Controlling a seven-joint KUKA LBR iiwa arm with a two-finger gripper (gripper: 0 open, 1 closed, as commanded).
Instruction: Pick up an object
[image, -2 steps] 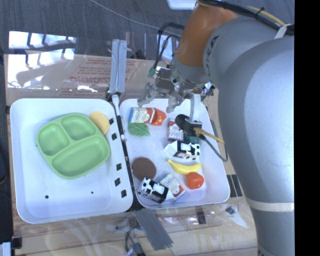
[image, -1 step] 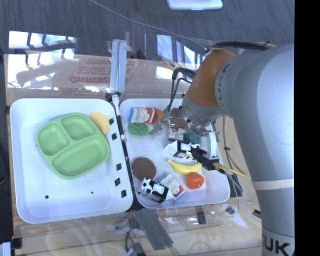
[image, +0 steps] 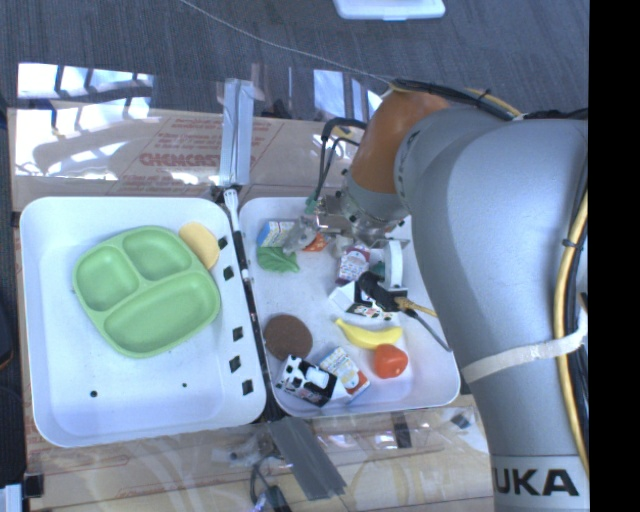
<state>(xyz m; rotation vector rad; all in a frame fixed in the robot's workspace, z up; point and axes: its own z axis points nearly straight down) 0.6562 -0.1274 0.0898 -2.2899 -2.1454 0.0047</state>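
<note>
My gripper (image: 318, 232) reaches down into the far end of the right bin (image: 432, 378), under the grey arm and orange band. Its tips sit among a small white-and-blue carton (image: 272, 233), a green leafy piece (image: 279, 260) and a small orange-red item (image: 316, 242). A small bottle (image: 351, 264) lies just right of it. Closer to the front lie a brown round disc (image: 287, 334), a banana (image: 368, 333), a red tomato (image: 390, 361), a black-and-white cow-patterned carton (image: 305, 379) and a small packet (image: 343, 367).
The left bin (image: 60, 400) holds a green divided plate (image: 147, 288) and a yellow lemon-like piece (image: 200, 243) at its far right. A black-and-white object (image: 370, 296) lies mid-bin on the right. The arm's bulk covers the right bin's right side. A cardboard sheet (image: 180, 155) lies behind the bins.
</note>
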